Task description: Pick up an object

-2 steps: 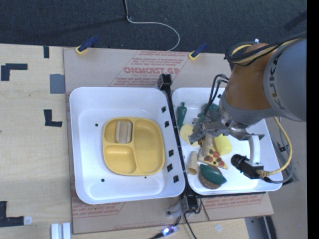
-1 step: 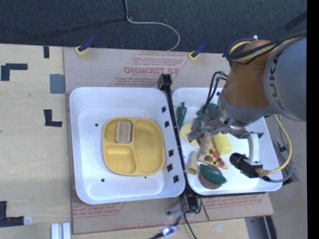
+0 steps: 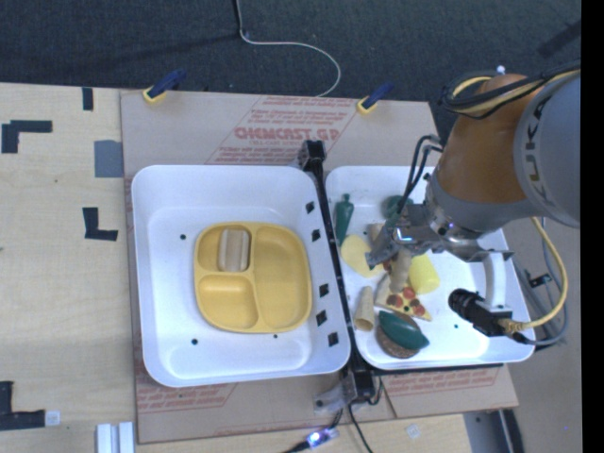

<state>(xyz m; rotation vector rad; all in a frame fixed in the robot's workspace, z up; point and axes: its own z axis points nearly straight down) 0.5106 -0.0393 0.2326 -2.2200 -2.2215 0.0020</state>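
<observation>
The two white bins sit on a cardboard sheet (image 3: 274, 135) printed in red; one word looks like "CHEMCAST", the rest is too small to read.

Taking the yellow plate (image 3: 253, 278) as the landmark: it is a divided plate lying in the left bin (image 3: 156, 253), with a single tan block (image 3: 233, 248) in its upper left compartment.

Right of the plate, past the black divider, the right bin (image 3: 491, 347) holds a small heap. Nearest the bottom rim lies a dark green and brown piece (image 3: 399, 333), then one pizza slice (image 3: 404, 302), a tan stick (image 3: 364, 308), two yellow pieces (image 3: 355, 253) (image 3: 424, 274), and a green pepper (image 3: 342, 217).

The gripper (image 3: 396, 243) reaches into this heap; whether it grips anything cannot be told.
</observation>
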